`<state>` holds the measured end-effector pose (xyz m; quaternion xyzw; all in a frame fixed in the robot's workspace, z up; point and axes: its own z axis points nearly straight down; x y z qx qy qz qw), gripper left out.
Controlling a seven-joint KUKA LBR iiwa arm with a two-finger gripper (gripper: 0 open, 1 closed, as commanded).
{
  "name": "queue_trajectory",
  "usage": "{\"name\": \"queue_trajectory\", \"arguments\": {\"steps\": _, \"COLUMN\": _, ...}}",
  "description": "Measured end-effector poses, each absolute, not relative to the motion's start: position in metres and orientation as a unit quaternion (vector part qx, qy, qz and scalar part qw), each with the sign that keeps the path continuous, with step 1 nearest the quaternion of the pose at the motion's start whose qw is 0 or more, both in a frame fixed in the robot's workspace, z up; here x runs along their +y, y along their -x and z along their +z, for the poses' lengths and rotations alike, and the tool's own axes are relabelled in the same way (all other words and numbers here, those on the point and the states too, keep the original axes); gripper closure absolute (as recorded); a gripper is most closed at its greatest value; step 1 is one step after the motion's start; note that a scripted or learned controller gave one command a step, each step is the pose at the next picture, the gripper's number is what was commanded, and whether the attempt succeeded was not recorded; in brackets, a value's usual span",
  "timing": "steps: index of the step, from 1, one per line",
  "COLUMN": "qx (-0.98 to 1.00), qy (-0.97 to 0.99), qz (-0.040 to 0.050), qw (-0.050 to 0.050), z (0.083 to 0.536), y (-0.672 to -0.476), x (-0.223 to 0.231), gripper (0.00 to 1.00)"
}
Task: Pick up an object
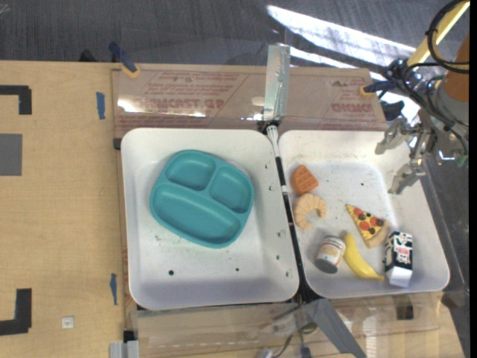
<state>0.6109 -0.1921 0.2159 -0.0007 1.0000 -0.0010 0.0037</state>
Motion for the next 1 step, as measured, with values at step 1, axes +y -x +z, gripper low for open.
{"name": "queue_trajectory", "arguments": {"steps": 1, "qx": 0.993, "qy": -0.119, "qz": -0.0008, "qw": 0.005, "z": 0.0996, "y": -0.6615, "x": -0.1728, "gripper": 0.00}}
